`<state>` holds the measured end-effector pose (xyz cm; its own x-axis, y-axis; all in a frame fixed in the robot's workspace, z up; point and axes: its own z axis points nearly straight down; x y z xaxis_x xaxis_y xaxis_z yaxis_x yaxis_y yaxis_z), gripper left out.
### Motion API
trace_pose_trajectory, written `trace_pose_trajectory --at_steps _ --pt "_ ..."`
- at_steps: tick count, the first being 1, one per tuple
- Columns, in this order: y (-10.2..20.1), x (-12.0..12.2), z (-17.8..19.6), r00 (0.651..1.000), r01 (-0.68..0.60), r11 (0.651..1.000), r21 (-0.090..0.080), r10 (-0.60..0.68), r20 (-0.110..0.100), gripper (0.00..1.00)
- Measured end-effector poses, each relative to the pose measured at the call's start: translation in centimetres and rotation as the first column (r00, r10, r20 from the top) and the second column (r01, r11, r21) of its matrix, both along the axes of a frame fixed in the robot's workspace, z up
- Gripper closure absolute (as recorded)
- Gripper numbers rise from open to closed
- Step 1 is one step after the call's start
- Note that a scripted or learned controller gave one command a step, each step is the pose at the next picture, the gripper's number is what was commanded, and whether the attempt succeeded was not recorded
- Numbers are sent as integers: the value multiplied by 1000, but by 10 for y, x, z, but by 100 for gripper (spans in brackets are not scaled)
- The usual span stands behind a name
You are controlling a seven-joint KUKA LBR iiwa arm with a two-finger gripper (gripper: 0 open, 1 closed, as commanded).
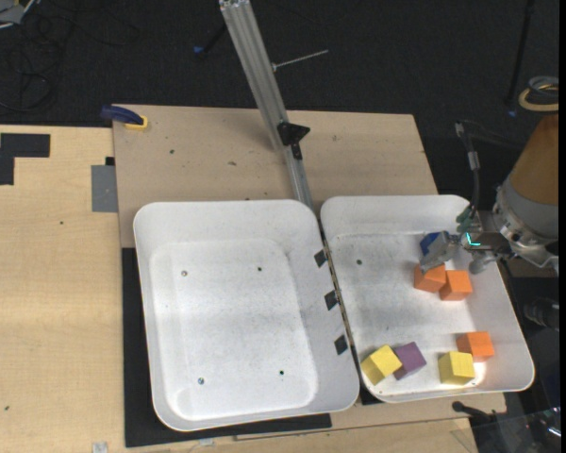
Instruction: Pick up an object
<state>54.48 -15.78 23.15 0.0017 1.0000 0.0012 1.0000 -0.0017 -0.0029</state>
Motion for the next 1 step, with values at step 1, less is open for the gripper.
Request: trace_pose_trajectory --at_steps 1 --pt "0 1 -44 1000 -1 1000 1 1 -5 0"
